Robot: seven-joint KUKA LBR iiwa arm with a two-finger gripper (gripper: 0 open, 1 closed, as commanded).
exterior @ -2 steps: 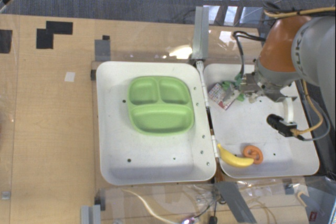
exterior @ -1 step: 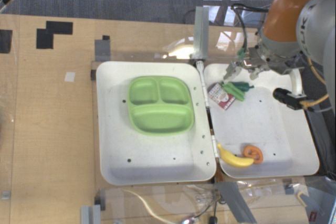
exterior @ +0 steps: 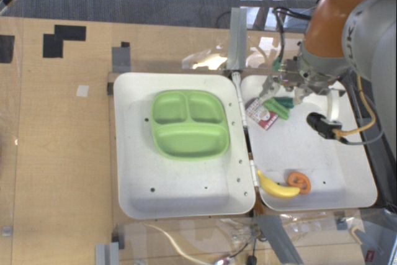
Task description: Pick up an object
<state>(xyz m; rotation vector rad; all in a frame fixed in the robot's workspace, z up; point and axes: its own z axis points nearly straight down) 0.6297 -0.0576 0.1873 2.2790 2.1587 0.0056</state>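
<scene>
You have the arm (exterior: 347,22) reaching in from the right, its grey body and orange band hanging over the far part of the right bin (exterior: 347,177). The left bin (exterior: 133,152) carries a green divided plate (exterior: 188,124) lying flat near its middle. In the right bin, a banana (exterior: 277,186) lies against the near edge with a small orange ring-shaped piece (exterior: 299,180) just beside it. Farther back, close to the divider, a red and white packet (exterior: 260,112) touches a green object (exterior: 281,106). Your gripper (exterior: 284,91) sits directly above that green object; you cannot tell whether its fingers are spread or closed.
</scene>
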